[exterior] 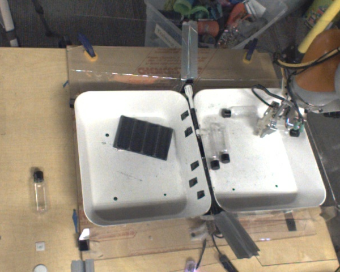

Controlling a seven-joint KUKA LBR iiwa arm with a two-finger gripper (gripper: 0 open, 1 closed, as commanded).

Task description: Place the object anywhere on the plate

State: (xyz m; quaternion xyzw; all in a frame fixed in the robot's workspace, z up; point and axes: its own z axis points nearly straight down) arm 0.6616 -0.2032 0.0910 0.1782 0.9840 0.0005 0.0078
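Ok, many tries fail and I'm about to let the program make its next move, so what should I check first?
1. Target in place: the black plate lies flat in the left bin. Ok.
2. Plate top free: nothing rests on it. Ok.
3. Objects available: clear vials with black caps lie in the right bin, near the divider. Ok.
4. Hand position: the hand is over the right bin's far part, away from the plate. Ok for a pick, not ok for a placement.
5. Something held in the hand: cannot tell.
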